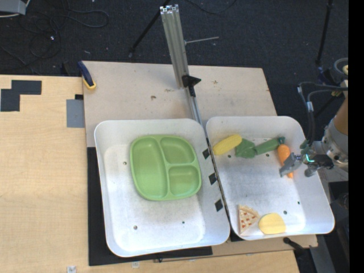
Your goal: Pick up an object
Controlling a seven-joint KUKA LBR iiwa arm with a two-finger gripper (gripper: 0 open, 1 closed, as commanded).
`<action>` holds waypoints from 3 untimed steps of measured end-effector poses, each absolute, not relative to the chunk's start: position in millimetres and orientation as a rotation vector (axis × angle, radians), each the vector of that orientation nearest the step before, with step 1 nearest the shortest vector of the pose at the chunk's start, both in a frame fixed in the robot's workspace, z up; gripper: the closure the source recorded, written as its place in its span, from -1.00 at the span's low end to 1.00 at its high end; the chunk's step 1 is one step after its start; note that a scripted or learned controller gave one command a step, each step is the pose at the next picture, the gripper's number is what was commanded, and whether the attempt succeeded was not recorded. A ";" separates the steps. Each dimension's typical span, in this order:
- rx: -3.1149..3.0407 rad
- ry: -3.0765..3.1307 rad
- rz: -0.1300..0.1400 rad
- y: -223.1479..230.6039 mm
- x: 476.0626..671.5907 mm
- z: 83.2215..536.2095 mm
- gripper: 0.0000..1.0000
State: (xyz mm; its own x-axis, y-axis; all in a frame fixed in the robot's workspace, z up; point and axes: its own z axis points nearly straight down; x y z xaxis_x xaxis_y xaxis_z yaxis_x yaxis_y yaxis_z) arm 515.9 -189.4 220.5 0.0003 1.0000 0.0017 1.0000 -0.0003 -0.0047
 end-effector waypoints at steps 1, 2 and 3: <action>-2.219 -2.219 0.002 -189.5 516.2 221.1 -1.00; -2.217 -2.215 0.006 -192.9 510.7 175.7 -1.00; -2.217 -2.215 0.006 -201.2 507.4 126.1 -1.00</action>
State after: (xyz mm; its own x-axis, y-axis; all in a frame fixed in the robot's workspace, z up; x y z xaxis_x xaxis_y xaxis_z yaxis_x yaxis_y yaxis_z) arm 507.4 -201.2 126.1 0.0009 1.0000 0.0027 1.0000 -0.0009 -0.0079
